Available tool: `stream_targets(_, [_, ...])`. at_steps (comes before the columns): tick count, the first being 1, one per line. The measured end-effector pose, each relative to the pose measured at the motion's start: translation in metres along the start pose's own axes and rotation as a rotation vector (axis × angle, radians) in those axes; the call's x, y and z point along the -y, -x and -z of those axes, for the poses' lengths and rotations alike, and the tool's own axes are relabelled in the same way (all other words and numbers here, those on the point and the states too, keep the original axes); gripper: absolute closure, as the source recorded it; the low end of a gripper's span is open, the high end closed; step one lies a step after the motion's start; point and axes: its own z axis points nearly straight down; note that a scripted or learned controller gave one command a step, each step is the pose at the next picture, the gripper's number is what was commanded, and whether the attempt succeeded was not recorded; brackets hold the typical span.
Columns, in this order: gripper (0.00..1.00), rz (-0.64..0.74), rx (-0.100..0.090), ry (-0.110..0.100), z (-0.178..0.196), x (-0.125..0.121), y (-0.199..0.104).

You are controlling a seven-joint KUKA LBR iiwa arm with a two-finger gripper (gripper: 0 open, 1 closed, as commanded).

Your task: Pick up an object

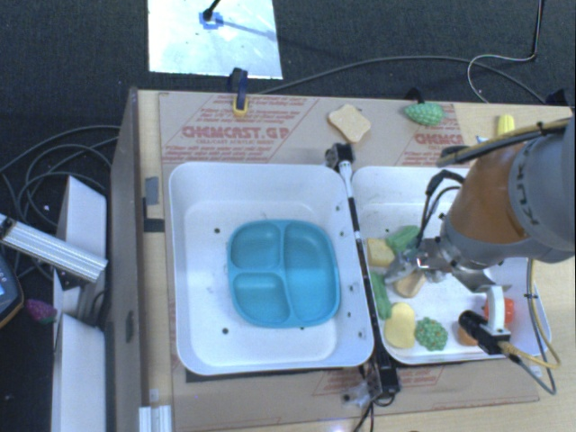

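The claw (416, 268) sits low in the right bin (396, 187) among toy foods, over a tan piece (409, 285); I cannot tell its state. A sound pick, I judge, means centring on one piece, clear of the green one (402, 238) beside it.

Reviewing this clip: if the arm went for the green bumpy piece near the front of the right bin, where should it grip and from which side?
Judging from above: take the green bumpy piece across its rounded middle, coming straight down. It sits low, with a yellow piece touching its left and the bin's front wall close by, so a side approach looks crowded. The gripper is further back.
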Motion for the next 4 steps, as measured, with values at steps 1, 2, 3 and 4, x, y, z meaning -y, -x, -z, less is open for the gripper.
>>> stream_targets(1, [0.00,0.003,0.001,0.004,0.000,-0.076,-0.002])
stream_targets(2, [0.00,0.002,0.002,-0.002,-0.001,-0.136,-0.001])
stream_targets(3, [0.00,0.003,0.002,-0.008,-0.001,-0.139,-0.008])
stream_targets(4, [1.00,0.004,0.000,-0.020,0.007,-0.137,-0.008])
